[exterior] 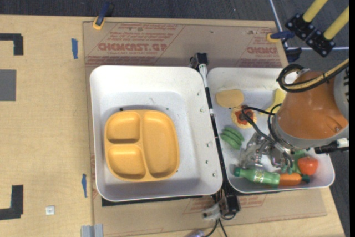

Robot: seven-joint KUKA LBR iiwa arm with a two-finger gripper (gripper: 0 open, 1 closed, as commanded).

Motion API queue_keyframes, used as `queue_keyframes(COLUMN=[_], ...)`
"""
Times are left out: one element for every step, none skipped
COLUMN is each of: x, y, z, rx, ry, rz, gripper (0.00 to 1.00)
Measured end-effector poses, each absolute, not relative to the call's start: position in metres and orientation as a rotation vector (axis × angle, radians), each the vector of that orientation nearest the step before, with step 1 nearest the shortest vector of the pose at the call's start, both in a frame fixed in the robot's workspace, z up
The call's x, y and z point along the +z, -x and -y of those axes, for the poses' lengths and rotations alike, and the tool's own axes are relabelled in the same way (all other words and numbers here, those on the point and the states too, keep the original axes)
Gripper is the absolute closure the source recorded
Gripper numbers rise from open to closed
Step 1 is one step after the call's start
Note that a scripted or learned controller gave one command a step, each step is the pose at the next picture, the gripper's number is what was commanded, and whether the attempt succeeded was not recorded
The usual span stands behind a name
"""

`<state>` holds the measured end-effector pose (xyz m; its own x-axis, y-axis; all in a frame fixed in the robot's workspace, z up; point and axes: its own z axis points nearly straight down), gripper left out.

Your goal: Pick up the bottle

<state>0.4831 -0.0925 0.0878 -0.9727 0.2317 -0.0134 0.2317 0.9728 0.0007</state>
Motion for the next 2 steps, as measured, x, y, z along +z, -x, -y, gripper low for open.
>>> queue_keyframes(x=[0.0874,0.0874], y=[-0.4824,-0.4828], z=[0.0928,0.0967], rx=[0.002,0.003], ry=[-0.464,-0.295], rz=[-3.096,-3.115], gripper=[1.00,1.00])
